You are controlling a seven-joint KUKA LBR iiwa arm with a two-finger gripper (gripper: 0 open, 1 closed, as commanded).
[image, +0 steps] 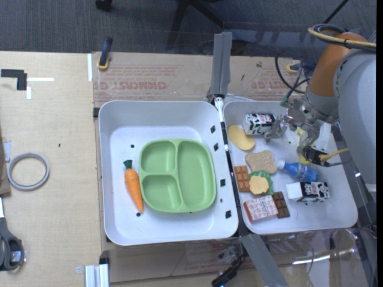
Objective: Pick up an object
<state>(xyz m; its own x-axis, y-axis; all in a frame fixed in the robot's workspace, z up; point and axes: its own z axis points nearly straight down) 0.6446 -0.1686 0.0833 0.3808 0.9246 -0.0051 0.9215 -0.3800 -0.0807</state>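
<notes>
— Where's the gripper (276, 128) right now?

— Low over the right bin (335, 217), near its far edge. Its fingers reach toward the cow-patterned milk carton (258, 122), which lies on its side by the bin's far left corner, just beside the fingertips.

— Is it holding the carton?

— I can't tell whether the fingers are open or closed; nothing shows clearly between them.

— What else is in that bin?

— A yellow potato-shaped piece (240, 138) by the left wall, a bread slice (260, 160), a blue bottle (299, 171), a second cow-patterned carton (310, 191) toward the near right corner.

— And the left bin (114, 160)?

— A green divided plate (178, 175) in the middle, a carrot (134, 186) touching its left rim.
</notes>
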